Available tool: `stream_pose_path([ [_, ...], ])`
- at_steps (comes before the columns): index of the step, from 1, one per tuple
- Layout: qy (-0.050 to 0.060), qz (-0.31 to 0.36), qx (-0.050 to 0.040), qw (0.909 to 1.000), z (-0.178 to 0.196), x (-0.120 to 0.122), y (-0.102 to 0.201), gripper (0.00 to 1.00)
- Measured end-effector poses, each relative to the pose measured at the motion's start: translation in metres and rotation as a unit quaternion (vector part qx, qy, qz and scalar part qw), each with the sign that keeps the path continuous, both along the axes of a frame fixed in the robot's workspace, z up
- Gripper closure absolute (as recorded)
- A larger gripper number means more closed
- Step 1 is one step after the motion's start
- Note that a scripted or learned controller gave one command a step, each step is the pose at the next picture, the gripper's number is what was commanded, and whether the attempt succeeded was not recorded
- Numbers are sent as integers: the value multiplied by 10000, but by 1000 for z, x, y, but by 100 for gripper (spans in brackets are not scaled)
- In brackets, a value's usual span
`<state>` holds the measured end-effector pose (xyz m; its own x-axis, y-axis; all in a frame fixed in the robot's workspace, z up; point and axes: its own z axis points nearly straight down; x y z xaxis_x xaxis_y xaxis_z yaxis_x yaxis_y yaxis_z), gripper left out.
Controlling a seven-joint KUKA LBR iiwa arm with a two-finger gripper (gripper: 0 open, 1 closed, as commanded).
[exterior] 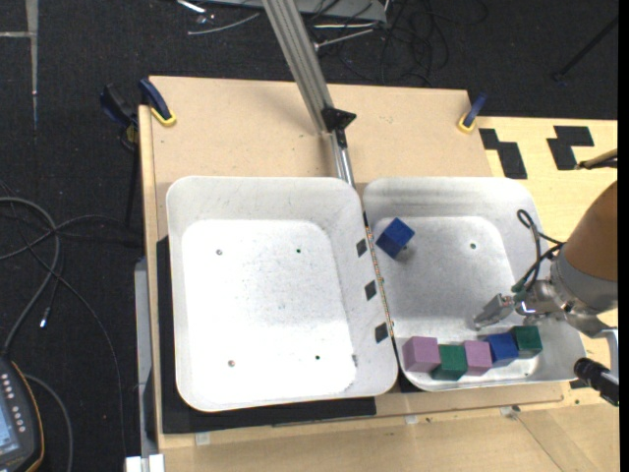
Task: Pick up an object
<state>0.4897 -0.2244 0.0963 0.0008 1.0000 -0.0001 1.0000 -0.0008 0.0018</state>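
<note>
Six small blocks sit in the right white bin (447,200), none lifted yet as far as I can see. A lone blue cube (395,237) rests near that bin's left wall, toward its far edge. Along the near edge runs a row: purple cube (421,352), green block (452,361), second purple cube (478,354), blue block (503,346), dark green block (528,339). My hand (496,310) hovers just above that row; I cannot tell whether it is open. I judge the grasp remains to be made.
</note>
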Motion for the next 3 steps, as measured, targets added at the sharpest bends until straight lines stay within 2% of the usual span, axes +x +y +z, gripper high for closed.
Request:
stream_pose_path([
  [1,-37,22,-21,10000,152,2,7,0],
  [2,0,12,16,10000,-2,13,2,0],
  [3,-6,32,-2,10000,-1,37,25,0],
])
